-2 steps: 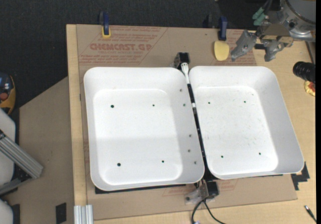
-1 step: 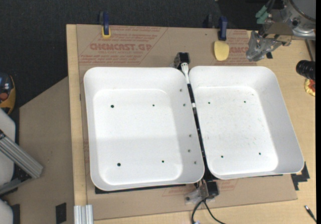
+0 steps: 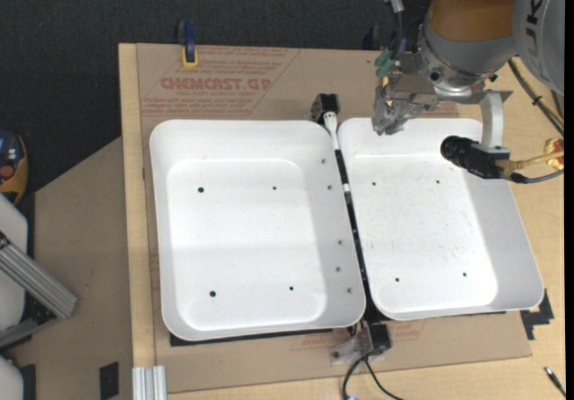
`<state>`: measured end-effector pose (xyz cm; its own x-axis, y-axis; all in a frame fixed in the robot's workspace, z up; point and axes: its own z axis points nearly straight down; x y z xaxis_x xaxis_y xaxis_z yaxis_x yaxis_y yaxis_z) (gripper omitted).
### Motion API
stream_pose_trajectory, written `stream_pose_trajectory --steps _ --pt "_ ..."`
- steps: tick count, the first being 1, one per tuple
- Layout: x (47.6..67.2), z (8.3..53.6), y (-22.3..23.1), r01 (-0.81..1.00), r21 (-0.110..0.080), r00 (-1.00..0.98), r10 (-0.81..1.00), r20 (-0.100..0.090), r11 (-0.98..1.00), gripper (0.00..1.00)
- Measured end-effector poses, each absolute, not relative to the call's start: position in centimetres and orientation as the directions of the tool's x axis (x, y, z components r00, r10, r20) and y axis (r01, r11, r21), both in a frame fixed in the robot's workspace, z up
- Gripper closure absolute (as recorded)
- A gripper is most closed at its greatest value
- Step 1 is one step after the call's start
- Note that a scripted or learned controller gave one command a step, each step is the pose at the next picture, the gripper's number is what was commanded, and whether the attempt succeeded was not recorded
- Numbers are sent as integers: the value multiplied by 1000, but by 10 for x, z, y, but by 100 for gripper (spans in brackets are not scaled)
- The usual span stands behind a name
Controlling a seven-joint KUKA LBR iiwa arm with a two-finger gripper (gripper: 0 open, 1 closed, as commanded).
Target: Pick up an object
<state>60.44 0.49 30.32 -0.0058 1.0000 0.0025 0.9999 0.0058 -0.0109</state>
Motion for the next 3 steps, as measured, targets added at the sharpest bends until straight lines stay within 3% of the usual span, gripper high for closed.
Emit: stream_pose_trajectory --steps 1,2,3 --pt "595 339 -7 1000 5 0 1000 -1 0 100" --pt "553 353 -13 1000 -2 1 1000 1 -1 100" --pt "606 258 31 1000 -9 -5 1000 1 5 100"
